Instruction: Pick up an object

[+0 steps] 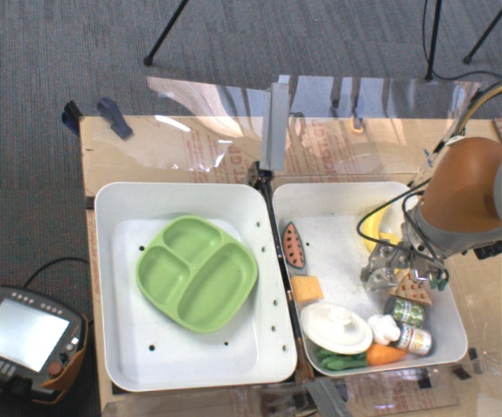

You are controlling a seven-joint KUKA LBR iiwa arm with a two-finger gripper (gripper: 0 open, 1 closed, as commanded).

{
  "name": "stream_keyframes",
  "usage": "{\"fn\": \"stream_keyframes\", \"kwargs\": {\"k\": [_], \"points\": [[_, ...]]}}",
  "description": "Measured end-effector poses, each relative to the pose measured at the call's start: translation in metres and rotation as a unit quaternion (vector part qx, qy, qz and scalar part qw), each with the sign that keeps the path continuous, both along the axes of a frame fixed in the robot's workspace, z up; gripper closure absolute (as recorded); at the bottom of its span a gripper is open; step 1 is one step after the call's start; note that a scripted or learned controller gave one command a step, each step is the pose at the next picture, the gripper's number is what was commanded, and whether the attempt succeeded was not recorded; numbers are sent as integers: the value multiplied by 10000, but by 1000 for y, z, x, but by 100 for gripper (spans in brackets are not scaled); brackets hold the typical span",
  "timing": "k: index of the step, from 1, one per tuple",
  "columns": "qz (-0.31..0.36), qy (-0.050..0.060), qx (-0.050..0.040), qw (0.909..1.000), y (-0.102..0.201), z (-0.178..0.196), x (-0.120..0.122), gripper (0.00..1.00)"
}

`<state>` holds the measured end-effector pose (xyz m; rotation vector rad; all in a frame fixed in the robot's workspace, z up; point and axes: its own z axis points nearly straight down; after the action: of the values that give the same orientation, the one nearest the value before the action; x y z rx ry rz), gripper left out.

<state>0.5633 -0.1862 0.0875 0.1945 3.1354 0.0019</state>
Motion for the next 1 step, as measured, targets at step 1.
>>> {"fn": "stream_keyframes", "kwargs": {"k": [1], "points": [[-441,-16,-1,9990,-28,1,67,0]]}}
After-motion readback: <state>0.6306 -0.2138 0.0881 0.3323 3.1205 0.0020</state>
